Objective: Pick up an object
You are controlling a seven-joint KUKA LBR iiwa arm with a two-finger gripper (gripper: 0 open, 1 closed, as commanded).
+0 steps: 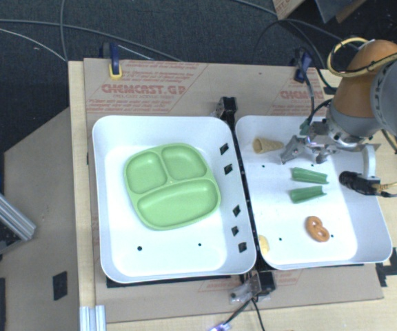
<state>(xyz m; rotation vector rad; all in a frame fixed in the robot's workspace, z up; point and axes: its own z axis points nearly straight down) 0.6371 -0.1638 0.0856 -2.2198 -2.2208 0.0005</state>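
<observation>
arm (pixel 364 81) bends down, gripper (pixel 307 150) low over right bin (pixel 364 240).

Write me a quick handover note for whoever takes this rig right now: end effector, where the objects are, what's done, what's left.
End effector: over the upper part of the right white bin, nothing seen between its fingers.
Right bin: beige cone-shaped piece at upper left, two green bean-shaped pieces mid-bin, orange pretzel-shaped piece lower down, small yellow piece at the lower left edge.
Left white bin: green divided plastic plate.
Done: no pick seen.
Left: grasp and lift one object.
</observation>
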